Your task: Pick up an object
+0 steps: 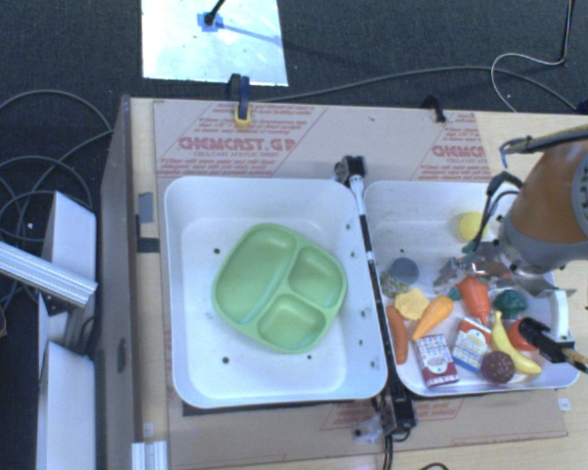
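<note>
In the camera view, the grey arm with its orange band reaches in from three o'clock, and its two-finger gripper (467, 267) hangs low over the right-hand shallow white bin (421, 204), just above a heap of small plastic toy foods; how it is set cannot be told. An orange toy carrot (432, 316), a yellow ball (469, 226), a yellow banana (513, 346) and a small red-and-white carton (435, 358) crowd that bin toward five o'clock. The left white bin (206, 360) bears a light green compartmented plastic plate (279, 286) at its centre.
</note>
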### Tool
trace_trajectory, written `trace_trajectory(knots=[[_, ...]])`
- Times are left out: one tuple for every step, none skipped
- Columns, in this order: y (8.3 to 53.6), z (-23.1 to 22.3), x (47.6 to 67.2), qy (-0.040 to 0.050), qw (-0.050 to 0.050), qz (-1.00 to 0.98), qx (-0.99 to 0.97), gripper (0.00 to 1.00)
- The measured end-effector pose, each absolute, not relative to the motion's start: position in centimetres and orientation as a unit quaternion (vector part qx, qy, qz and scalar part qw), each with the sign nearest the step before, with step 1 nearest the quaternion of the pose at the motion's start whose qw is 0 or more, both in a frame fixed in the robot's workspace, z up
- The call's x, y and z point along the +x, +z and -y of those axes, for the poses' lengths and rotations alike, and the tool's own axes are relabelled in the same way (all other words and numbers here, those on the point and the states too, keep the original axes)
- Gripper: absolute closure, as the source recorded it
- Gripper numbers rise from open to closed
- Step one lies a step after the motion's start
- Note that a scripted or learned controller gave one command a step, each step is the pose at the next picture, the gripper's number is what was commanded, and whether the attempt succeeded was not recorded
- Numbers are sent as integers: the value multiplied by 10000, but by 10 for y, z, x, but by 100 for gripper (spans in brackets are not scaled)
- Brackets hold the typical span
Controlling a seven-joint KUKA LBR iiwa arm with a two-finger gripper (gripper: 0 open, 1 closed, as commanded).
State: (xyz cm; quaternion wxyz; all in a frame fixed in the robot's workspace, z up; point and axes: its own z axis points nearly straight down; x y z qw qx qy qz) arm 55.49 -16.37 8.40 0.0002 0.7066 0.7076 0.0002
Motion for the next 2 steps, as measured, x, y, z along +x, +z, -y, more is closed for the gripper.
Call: trace_trajectory(knots=[[95, 164, 556, 9, 12, -7079, 7064, 100], [199, 122, 545, 15, 19, -7084, 7058, 100]])
